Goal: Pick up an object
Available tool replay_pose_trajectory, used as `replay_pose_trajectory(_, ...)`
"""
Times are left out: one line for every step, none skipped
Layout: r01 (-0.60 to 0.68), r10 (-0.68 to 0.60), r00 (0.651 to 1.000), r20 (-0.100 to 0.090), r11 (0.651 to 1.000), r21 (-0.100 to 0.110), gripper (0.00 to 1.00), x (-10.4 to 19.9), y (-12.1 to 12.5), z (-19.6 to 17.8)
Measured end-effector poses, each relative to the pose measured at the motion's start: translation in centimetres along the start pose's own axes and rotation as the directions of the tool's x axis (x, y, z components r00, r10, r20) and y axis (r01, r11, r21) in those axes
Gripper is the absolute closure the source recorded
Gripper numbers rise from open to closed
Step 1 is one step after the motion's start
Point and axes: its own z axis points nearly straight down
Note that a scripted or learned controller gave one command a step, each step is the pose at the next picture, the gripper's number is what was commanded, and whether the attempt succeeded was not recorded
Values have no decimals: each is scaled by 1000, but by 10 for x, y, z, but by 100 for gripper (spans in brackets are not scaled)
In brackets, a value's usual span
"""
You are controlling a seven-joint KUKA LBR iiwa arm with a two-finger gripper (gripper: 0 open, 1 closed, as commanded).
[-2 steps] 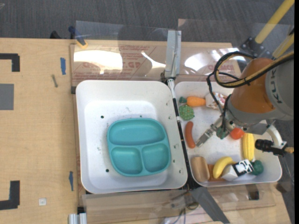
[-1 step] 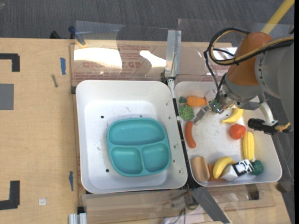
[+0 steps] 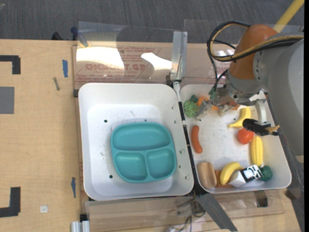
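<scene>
My gripper is low in the back of the right bin, just right of a green broccoli toy with a small orange piece beside it. The wrist hides what lies directly beneath it. A red sausage lies near the bin's left wall. To the right of the gripper are a yellow piece, a red-orange tomato and a yellow corn-like piece. At the front lie a bread roll, a banana, a white and black object and a green item.
The left bin holds a teal divided plate. A clear plastic panel stands behind the bins. The grey arm with its orange band and cables comes in over the right bin's back right corner.
</scene>
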Motion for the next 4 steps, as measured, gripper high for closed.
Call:
replay_pose_trajectory(-147, 147, 989, -3, 989, -4, 0, 2, 5, 1)
replay_pose_trajectory(-333, 333, 943, -4, 943, -15, 0, -1, 7, 0)
replay_pose_trajectory(-335, 336, 942, 2, 942, -26, 100, -3, 8, -12)
replay_pose_trajectory(-457, 457, 889, -7, 887, -62, 100, 1, 6, -189)
